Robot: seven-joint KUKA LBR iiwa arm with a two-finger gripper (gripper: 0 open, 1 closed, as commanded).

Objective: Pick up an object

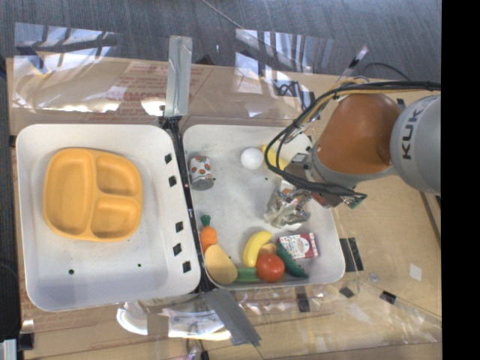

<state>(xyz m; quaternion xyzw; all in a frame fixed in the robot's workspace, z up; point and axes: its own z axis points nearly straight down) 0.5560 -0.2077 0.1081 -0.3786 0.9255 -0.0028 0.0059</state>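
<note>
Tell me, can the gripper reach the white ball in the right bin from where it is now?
Probably yes. The white ball lies alone on bare bin floor, apart from the small can, and the gripper is in the same bin with nothing between them.

In the right bin, a small printed can (200,172) lies tipped near the divider, with a white ball (252,157) to its right. Along the near wall cluster a carrot (208,236), a tan wedge (219,265), a yellow banana (257,246), a red tomato (271,266), a green pepper (294,267) and a pink-red carton (299,244).
</note>
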